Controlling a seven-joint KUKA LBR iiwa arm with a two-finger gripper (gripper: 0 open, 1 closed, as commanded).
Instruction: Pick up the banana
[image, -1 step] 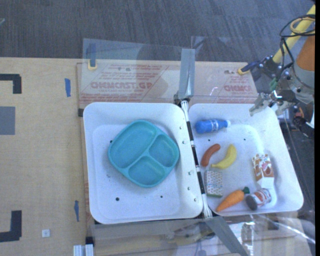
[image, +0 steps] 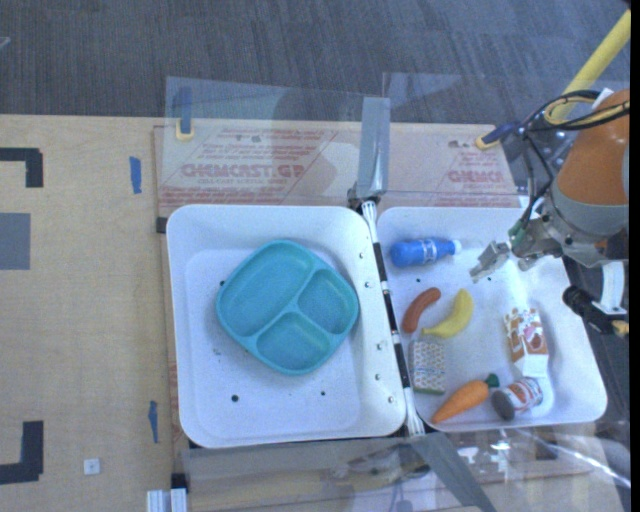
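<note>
The yellow banana (image: 455, 315) lies curved in the middle of the right bin (image: 590, 400), touching nothing but the bin floor, with a red sausage (image: 420, 309) just to its left. My gripper (image: 492, 260) hovers over the bin's upper part, above and to the right of the banana and apart from it. Nothing shows in its grasp. The grey arm with its orange band (image: 595, 170) reaches in from the right edge.
A blue bottle (image: 422, 250) lies left of the gripper. A checked packet (image: 429, 366), a carrot (image: 465, 398), a small jar (image: 518, 396) and a printed sachet (image: 525, 335) share the right bin. The left bin (image: 200, 400) holds a teal divided plate (image: 288, 306).
</note>
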